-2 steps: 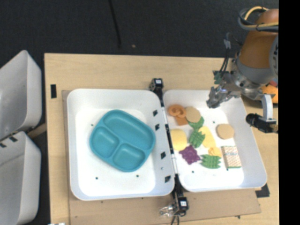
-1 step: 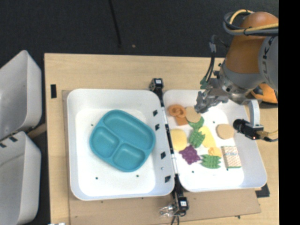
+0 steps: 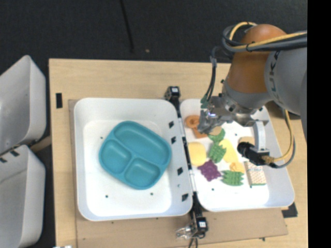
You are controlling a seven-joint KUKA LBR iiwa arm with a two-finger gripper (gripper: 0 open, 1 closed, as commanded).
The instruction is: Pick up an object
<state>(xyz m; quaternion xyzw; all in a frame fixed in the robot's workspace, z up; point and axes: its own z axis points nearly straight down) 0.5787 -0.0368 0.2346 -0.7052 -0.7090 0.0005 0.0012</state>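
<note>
Nearest the lens: desk [image 3: 62, 81] front edge, bearing two white bins. Right bin [image 3: 274, 192]: small toy pieces heaped together — purple piece [image 3: 209, 170], green piece [image 3: 232, 178], second green piece [image 3: 217, 152], yellow piece [image 3: 196, 151], orange ring [image 3: 192, 121] by the far left wall, patterned block [image 3: 256, 175]. Left bin [image 3: 90, 200]: blue divided tray [image 3: 135, 154], lying alone. Claw [image 3: 208, 122]: low over the right bin's far left part, just beside the orange ring and above the green pieces; opening not discernible, hold on anything cannot tell. Step, as judged: descent toward a pick, nothing visibly lifted. Next move, as judged: settle on one piece, close squarely, raise straight to avoid dragging neighbours.
</note>
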